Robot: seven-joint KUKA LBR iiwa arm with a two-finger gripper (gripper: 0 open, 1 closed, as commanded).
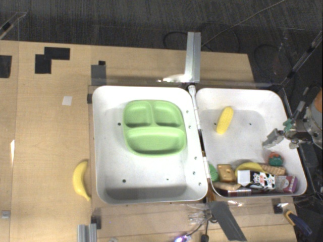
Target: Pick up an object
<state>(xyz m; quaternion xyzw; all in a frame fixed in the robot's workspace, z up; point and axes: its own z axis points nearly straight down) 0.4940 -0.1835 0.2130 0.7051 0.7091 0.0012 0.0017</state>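
Hovered at the right bin's (pixel 237 97) right rim: gripper (pixel 282 137), fingers spread apart, gripping nothing. Lay alone mid-bin, well left of it: a yellow corn cob (pixel 224 120). Crowded along the near wall: toy clutter (pixel 255 177), possibly a banana among small boxes. Sat in the left bin (pixel 108 135): a green divided plate (pixel 153 126). Rested outside on the bench: another banana (pixel 81 179).

Tray (pixel 154 127) in left bin (pixel 103 135) — corn (pixel 224 120) in right bin (pixel 252 110).
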